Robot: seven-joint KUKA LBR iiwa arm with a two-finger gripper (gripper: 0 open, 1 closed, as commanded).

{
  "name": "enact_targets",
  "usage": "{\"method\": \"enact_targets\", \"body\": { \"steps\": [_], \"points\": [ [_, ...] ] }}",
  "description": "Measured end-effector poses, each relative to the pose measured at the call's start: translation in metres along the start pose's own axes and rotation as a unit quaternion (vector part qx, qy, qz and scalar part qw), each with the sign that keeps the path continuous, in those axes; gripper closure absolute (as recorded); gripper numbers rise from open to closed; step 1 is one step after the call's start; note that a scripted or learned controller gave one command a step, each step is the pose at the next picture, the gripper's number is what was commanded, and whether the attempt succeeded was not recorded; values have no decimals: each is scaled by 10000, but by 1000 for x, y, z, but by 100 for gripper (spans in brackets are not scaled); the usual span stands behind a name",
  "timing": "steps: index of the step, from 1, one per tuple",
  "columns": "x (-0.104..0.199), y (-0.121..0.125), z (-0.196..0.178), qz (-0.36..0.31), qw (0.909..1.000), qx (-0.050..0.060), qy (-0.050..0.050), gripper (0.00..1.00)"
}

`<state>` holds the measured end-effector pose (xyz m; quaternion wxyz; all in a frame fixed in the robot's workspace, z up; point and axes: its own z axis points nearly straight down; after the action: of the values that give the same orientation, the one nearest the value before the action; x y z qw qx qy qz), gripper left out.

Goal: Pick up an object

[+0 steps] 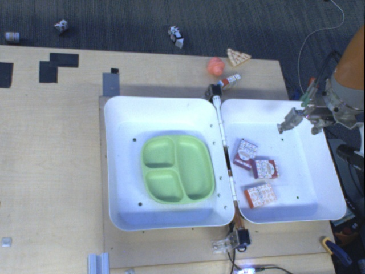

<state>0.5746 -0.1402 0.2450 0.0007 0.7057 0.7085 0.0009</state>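
Two shallow white bins sit side by side on the bench. Left bin: holds a green divided tray with three compartments, lying flat near the bin's centre. Right bin: holds three small red-and-white packets. One packet lies nearest the divider, a second packet lies just beside it, overlapping its lower edge, and a third packet lies apart, below them. Gripper: positioned over the upper right part of the right bin, well apart from the packets. Whether it is open or closed cannot be told; nothing is seen in its grasp. An orange ball rests on the bench beyond the bins.
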Motion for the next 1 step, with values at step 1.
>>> {"method": "enact_targets", "body": {
  "steps": [1],
  "points": [
    [6, -34, 158, 8, 10000, -29, -10, 0]
  ]
}}
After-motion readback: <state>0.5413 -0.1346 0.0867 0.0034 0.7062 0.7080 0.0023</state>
